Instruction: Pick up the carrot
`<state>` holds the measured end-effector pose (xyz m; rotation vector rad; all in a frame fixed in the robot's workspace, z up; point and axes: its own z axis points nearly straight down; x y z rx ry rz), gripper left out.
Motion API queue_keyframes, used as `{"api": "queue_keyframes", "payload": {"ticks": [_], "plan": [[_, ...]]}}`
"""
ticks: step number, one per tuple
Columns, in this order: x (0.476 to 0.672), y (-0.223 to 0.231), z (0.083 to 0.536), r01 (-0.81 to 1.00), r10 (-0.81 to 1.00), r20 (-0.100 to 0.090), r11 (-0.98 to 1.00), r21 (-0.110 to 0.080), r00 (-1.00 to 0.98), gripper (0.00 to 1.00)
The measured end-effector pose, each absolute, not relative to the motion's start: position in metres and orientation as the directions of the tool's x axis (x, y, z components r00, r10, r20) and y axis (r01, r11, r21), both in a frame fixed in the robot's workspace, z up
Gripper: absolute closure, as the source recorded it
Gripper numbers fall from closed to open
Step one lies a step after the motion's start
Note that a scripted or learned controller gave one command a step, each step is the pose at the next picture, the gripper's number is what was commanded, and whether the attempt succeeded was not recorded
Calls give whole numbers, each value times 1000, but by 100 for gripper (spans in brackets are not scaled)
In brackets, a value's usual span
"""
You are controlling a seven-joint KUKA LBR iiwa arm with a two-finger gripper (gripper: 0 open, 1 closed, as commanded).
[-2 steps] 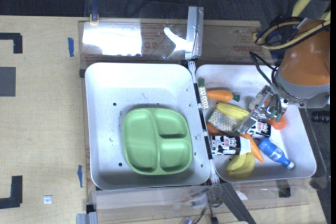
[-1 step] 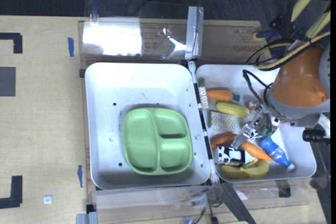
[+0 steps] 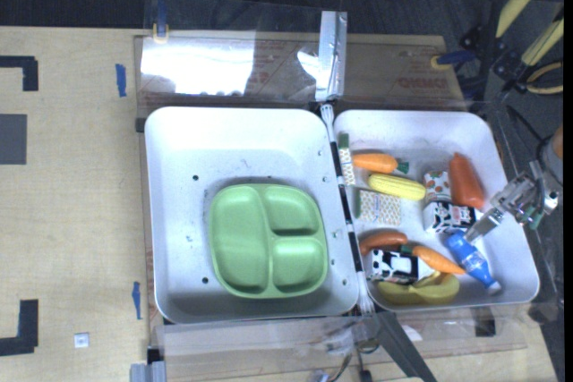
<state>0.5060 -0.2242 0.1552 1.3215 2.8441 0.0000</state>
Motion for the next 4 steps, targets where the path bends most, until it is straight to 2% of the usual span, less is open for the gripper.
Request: {"api": "queue_keyframes", "payload": {"ticks": [1,2,3,4], "plan": [[550,-188,93,824,824,-8,567,8,-567,0],[587,-110,182,618,618,-7,787,3,-786,0],[628,-101,96,461,461,-13,888,6,-888,0],[660,-151,94,227,227,-3,974,5,-974,0]]}}
